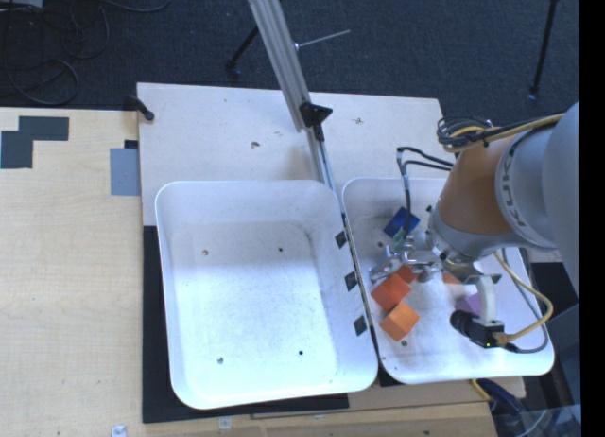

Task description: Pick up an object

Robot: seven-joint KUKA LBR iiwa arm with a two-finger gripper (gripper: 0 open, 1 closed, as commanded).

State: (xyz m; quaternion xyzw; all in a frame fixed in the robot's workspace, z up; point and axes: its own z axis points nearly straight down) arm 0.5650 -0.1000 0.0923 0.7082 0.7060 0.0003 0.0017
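The gripper [408, 257] is down inside the right bin [529, 355], near its left wall, and I cannot tell if it is wide, narrow or holding something, because the wrist hides most of it. Just under it an orange block [390, 290] lies, touching or nearly touching the metal parts, and a second orange block [401, 320] sits just beside that one, closer to the front-left corner of the bin. A blue block [401, 223] with some green on it is nearer the back edge. A small purple piece [468, 304] lies toward the right side. The left bin [180, 236] stands next to it, and the two walls meet in the middle of the bench.
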